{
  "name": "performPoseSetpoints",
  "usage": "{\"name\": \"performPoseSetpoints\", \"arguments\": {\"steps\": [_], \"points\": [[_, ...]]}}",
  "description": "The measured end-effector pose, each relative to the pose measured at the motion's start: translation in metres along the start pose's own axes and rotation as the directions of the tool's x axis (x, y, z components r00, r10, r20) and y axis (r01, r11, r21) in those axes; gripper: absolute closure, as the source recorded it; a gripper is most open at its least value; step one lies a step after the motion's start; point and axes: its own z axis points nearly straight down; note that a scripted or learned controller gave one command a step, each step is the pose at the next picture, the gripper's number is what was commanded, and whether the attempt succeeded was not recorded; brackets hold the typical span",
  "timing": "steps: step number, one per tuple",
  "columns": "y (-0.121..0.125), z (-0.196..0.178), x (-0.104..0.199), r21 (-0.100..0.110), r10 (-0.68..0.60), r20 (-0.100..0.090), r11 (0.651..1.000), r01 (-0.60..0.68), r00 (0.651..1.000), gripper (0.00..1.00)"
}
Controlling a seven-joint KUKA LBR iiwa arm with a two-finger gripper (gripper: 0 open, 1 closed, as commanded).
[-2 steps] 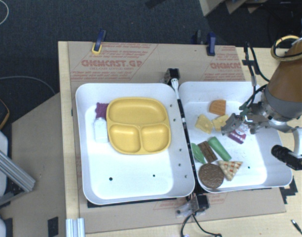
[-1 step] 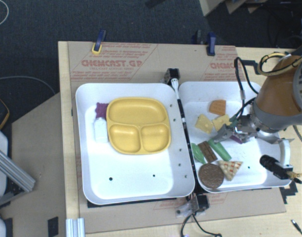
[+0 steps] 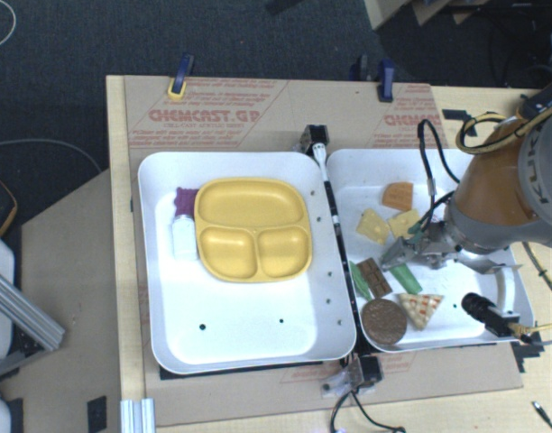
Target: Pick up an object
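You see the gripper (image 3: 409,253) low in the right white bin (image 3: 348,174), its opening hidden from you, over a green oblong piece (image 3: 406,278) beside a brown rectangular bar (image 3: 374,278).

Two shallow white plastic bins, left (image 3: 168,332) and right (image 3: 348,174): smooth, slight sheen. Yellow three-compartment plastic tray (image 3: 253,226) in the left one: smooth, satin gloss. Small white plastic bottle with purple cap (image 3: 183,228): smooth. Brown paper-faced board (image 3: 258,111) under the bins: matt, printed red lettering. Round brown disc (image 3: 384,321): matt, rough-looking. Green stick pieces (image 3: 406,278): smooth plastic. Pale yellow wedge (image 3: 372,226) and orange block (image 3: 398,195): matt, material unclear. Grey arm housing (image 3: 538,183): smooth painted metal; orange band (image 3: 488,188): glossy. Dark carpet floor (image 3: 78,25): rough textile.
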Motion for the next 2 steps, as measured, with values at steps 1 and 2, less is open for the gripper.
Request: {"name": "performPoseSetpoints", "arguments": {"steps": [1,2], "points": [[0.001,-0.012,0.000,-0.004,0.001,0.001,1.000,-0.001,1.000,1.00],[-0.009,-0.063,-0.001,-0.010,0.000,0.004,1.000,0.000,1.000,1.00]]}}
